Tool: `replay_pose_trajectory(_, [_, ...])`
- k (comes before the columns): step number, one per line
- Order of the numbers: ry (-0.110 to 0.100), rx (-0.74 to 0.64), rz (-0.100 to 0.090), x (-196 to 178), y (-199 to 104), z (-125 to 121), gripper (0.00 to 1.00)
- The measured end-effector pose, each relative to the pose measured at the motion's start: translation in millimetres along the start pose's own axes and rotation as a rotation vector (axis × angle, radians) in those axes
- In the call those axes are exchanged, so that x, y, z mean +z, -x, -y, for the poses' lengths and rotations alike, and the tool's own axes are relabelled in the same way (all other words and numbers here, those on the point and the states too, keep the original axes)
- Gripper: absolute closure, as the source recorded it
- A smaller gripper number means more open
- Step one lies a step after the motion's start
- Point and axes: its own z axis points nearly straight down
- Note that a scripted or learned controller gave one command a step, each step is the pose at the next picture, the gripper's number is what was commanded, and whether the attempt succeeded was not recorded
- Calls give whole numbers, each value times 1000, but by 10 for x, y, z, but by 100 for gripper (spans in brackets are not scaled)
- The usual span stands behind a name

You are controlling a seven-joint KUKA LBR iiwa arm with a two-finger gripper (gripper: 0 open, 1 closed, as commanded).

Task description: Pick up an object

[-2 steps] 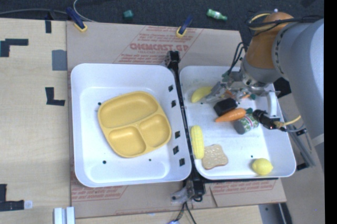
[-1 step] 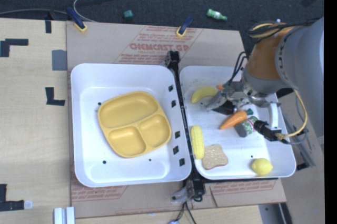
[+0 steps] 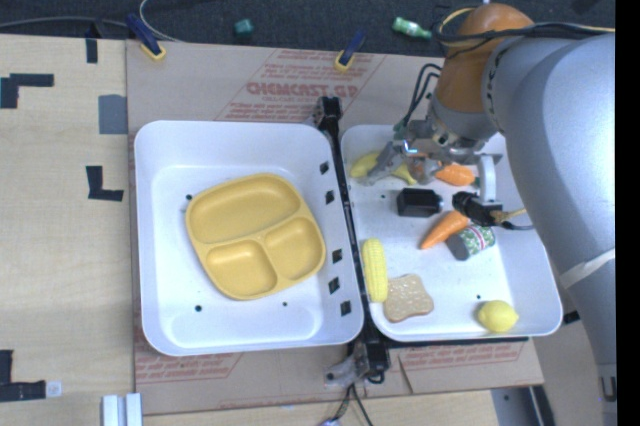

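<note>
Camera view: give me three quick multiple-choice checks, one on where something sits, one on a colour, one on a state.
1. Where is the divided plate?
A. left bin
B. right bin
C. on the cardboard outside the bins

2. What colour is the lemon?
A. red
B. yellow
C. blue

3. How does the corn cob lie?
A. inside the plate
B. hanging from the gripper
C. flat in the right bin, near the divider

Answers:
1 A, the plate rests in the left bin.
2 B, the lemon at the right bin's near corner is yellow.
3 C, the cob lies by the bin's left wall, far from the gripper at the back.
</note>
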Motion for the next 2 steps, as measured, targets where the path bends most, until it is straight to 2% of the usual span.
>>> replay_pose_trajectory(1, [24, 4, -4, -6, 263, 327, 0])
replay_pose_trajectory(2, [26, 3, -4, -112, 261, 321, 100])
